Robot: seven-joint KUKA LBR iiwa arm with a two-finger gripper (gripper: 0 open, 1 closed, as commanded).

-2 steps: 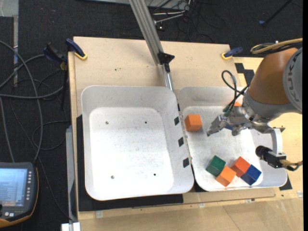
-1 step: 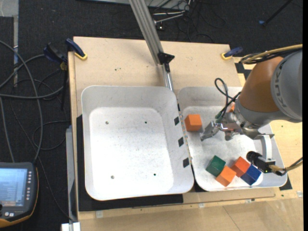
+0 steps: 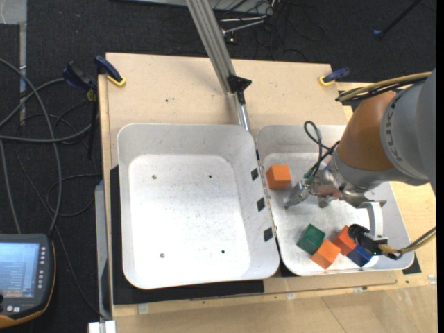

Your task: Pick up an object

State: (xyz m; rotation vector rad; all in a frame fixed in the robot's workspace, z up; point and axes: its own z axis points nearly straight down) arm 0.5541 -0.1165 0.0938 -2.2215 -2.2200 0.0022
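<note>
While nothing is yet lifted, the stock reads as follows, left to right. Left bin (image 3: 139, 151): a shallow white tray, speckled floor bare, nothing stored. Right bin (image 3: 277, 139): touching the left bin along their shared rim, and holding every loose item. Orange cube (image 3: 279, 176): upper left of the right bin floor, standing alone. Gripper (image 3: 291, 201): low over that floor, just below and slightly right of the orange cube, apart from it; its fingers appear spread with no item between them, so it is judged released and carrying nothing. Arm (image 3: 388, 141): one only, entering from the right, orange band above the wrist. Green block (image 3: 311, 238): below the gripper, near the front of the bin. Orange block (image 3: 326, 254): just right of the green one, touching or nearly so. Second orange block (image 3: 344, 241) and blue block (image 3: 359, 255): farther right, crowded together at the front right corner. Relation governing the next move: the nearest candidate, the orange cube, lies up and a little left of the fingertips; the cluster lies down and to the right.
</note>
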